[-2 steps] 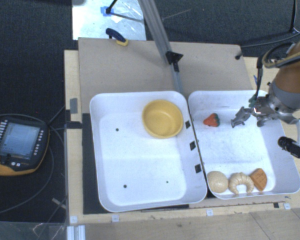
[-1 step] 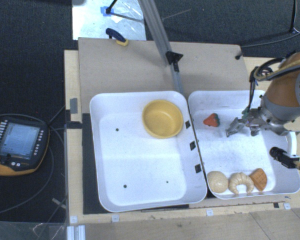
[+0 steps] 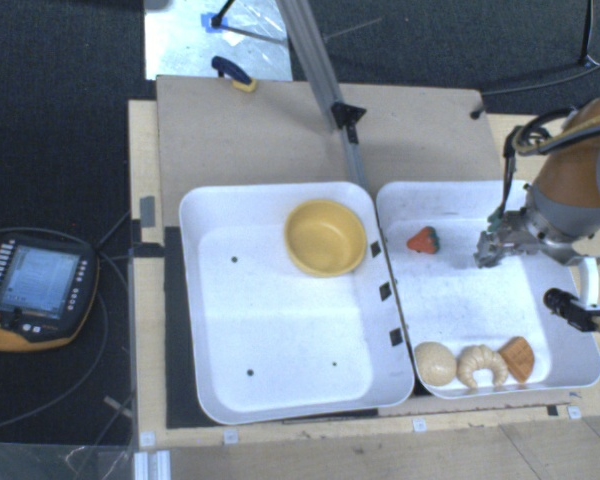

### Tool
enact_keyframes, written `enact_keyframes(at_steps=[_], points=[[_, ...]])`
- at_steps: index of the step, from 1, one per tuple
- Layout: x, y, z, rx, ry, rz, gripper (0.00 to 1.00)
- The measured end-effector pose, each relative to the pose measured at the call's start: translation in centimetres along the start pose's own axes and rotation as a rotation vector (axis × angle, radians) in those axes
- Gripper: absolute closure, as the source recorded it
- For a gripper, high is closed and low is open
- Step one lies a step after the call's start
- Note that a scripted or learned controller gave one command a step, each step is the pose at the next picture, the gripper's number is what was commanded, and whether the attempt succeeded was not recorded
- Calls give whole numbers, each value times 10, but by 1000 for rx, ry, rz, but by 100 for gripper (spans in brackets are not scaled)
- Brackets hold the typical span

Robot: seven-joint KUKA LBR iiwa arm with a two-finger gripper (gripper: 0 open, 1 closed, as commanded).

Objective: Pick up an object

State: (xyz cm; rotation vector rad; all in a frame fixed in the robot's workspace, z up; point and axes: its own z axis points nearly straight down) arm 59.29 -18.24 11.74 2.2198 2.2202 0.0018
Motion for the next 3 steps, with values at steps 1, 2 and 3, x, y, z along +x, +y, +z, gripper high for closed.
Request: enact_keyframes(at_steps=[1, 2, 3], points=[[-5, -7, -50, -2, -1, 0, 100], [-5, -6, -102, -3, -1, -1, 100], [44, 6, -114, 0, 1, -5, 100]])
